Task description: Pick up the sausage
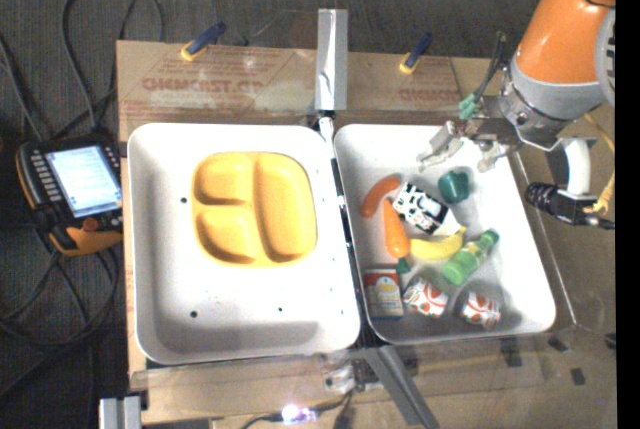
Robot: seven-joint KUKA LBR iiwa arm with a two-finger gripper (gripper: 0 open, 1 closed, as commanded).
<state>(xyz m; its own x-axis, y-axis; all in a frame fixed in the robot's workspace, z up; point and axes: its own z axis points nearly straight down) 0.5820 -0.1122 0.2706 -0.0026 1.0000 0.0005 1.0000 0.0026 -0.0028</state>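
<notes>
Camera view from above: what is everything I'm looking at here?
bins: 2, white, side by side on the bench
divided tray: 1, yellow, left bin
sausage: 1, orange-red, right bin, upper left
carrot: 1, orange, below the sausage
cow toy: 1, black and white, right bin centre
banana: 1, yellow, right bin
bottle: 1, green, right bin
cup: 1, dark green, right bin
handheld screen: 1, left of bench
arm: 1, grey and orange, right
gripper: 1, over right bin's top edge
</notes>
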